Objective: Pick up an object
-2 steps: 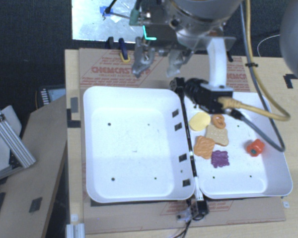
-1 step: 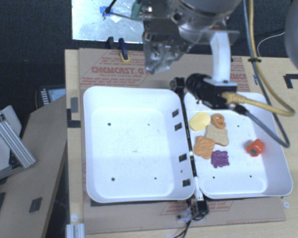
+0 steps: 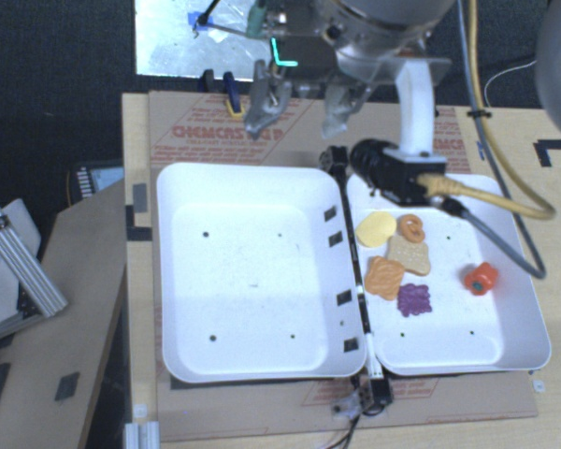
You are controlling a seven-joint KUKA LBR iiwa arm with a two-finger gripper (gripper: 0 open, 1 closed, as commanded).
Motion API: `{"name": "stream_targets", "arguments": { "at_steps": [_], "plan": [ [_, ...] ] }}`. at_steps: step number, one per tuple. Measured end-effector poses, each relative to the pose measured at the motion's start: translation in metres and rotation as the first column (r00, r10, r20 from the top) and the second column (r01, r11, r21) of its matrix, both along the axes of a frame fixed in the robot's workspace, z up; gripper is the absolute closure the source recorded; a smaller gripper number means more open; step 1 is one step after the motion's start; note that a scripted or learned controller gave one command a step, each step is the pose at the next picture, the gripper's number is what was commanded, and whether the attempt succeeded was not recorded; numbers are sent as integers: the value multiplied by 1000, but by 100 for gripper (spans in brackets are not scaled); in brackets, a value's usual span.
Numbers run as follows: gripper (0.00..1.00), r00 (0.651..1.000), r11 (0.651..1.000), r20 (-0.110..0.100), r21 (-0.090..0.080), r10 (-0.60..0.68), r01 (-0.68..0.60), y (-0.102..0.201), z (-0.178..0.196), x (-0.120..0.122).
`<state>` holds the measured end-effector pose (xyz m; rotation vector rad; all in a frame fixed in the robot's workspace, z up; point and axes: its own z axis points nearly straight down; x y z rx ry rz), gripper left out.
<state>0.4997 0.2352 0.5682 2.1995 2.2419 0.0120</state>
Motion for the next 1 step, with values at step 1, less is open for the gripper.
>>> {"name": "stream_targets", "arguments": {
  "at_steps": [1],
  "plan": [
    [100,1000,1000,2,2,2,-2,0,11,0]
  ]
}}
